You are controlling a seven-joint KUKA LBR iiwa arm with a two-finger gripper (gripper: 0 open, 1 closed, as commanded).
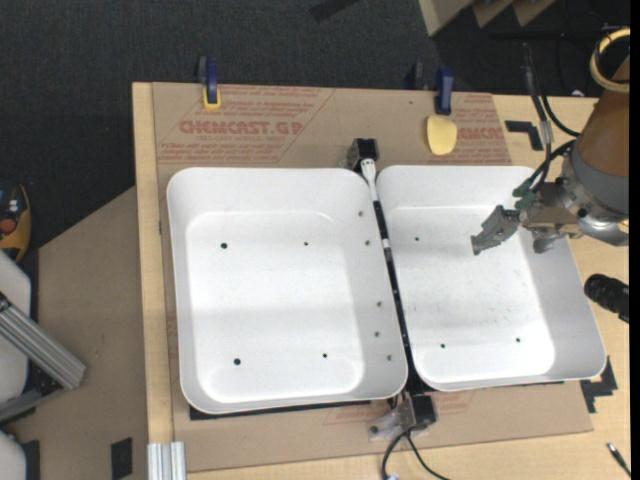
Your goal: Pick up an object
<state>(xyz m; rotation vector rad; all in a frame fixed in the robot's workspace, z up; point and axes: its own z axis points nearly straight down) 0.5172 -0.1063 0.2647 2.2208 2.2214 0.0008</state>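
Observation:
My gripper (pixel 493 232) hangs over the upper right part of the right white bin (pixel 480 318), pointing down and to the left. The grey arm (pixel 600 183) with its orange band comes in from the right edge. The gripper's tip is small and dark against the bin floor. A pale yellow rounded object (pixel 441 134) lies on the brown board behind the right bin, outside its rim and well apart from the gripper. The left white bin (pixel 270 288) sits beside the right one, their rims touching along the middle.
Two blue clamps (pixel 209 71) (pixel 444 86) hold the brown board (pixel 260 123) at its far edge. A black bracket (pixel 363 152) sits where the bins meet at the back. Cables (pixel 405 430) trail off the front edge.

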